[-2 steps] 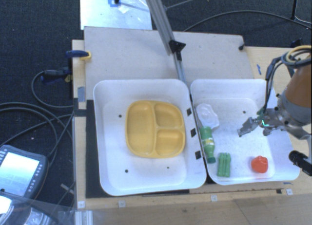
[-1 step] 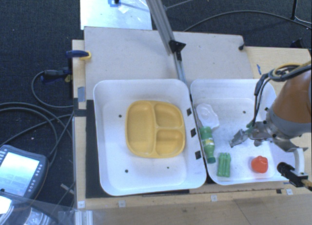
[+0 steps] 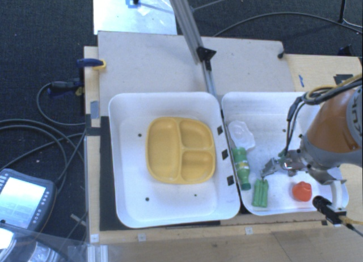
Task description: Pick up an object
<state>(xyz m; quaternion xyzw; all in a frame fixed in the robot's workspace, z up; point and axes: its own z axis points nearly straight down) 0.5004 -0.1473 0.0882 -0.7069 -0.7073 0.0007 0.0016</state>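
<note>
The right bin [image 3: 266, 108] holds a green bottle [image 3: 242, 167] along its left wall, a flat green block [image 3: 260, 193] near the front, a small orange-red object [image 3: 302, 191] at the front right, and a crumpled clear-white wrapper [image 3: 242, 135]. My gripper [image 3: 271, 168] hangs low over the right bin, its metal fingers pointing left, just above the green block and right of the bottle. I see nothing between the fingers. The arm's orange band [image 3: 334, 125] sits above it at the right edge.
A yellow divided plate [image 3: 180, 149] lies in the middle of the left bin [image 3: 127, 159]. A grey pole [image 3: 190, 22] slants across the back of the bench. Cables and a pendant lie on the floor at left.
</note>
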